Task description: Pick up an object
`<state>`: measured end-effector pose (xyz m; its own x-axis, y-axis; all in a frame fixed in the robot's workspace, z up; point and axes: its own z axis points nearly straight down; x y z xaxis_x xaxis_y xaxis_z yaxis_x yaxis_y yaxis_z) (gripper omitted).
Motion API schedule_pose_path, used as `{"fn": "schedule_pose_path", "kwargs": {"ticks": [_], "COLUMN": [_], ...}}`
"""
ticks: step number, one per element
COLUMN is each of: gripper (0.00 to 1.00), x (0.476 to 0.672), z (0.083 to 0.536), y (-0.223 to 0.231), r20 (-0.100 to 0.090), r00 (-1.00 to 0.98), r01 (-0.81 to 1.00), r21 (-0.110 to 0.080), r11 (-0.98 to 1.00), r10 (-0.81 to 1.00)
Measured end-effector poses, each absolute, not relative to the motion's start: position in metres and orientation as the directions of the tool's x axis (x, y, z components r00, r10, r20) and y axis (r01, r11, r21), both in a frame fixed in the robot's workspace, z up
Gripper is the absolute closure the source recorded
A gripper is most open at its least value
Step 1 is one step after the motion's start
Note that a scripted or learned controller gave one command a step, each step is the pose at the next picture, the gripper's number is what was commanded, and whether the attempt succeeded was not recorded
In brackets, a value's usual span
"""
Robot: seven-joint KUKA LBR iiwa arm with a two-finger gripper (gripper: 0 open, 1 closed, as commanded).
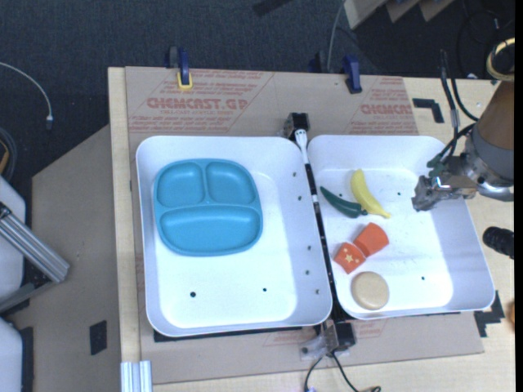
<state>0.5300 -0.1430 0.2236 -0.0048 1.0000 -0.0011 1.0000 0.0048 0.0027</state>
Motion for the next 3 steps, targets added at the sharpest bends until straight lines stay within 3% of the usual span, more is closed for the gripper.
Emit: {"fn": "schedule_pose_path", "kwargs": {"ticks": [3], "gripper": [1.00], "x": [0.612], "z": [0.223], "y": [0.004], "r20": [0.001], "r00": [-0.006], "r01": [1.000], "r21": [0.004], "r11": [0.006], "r10": [1.000]}}
